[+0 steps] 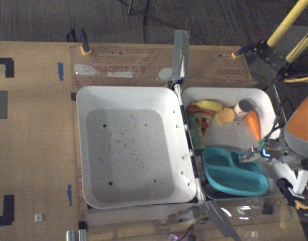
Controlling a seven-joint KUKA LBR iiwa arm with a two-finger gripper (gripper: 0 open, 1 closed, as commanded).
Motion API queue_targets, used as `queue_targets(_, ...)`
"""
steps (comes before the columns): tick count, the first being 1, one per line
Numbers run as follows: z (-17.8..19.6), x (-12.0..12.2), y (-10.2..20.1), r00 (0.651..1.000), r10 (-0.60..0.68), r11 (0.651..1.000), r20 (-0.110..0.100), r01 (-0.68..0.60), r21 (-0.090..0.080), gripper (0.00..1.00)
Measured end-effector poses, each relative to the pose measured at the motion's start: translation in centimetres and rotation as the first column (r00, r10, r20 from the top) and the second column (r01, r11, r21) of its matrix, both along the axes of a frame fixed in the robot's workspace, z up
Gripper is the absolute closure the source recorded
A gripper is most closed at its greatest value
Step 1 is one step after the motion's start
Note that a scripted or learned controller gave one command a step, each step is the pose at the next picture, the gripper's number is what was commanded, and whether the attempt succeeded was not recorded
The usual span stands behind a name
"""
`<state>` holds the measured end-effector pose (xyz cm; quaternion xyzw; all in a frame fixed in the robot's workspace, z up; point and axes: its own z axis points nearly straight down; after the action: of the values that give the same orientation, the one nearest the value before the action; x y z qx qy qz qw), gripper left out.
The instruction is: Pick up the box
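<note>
From above, the gripper (250,156) hangs over the right bin (268,102), above the teal divided plate (234,175); I cannot tell its grip state. The box (197,127) lies by the bin's left wall, beside a banana (209,105).
</note>
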<state>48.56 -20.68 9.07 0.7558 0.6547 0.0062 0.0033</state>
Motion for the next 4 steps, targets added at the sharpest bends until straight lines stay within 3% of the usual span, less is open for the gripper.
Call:
queue_targets(3,0.0,0.0,0.0,1.000,0.000,1.000,0.000,0.000,0.000,0.00)
queue_targets(4,34.3,-0.5,-0.8,0.999,0.043,0.999,-0.011,-0.043,-0.006,0.00)
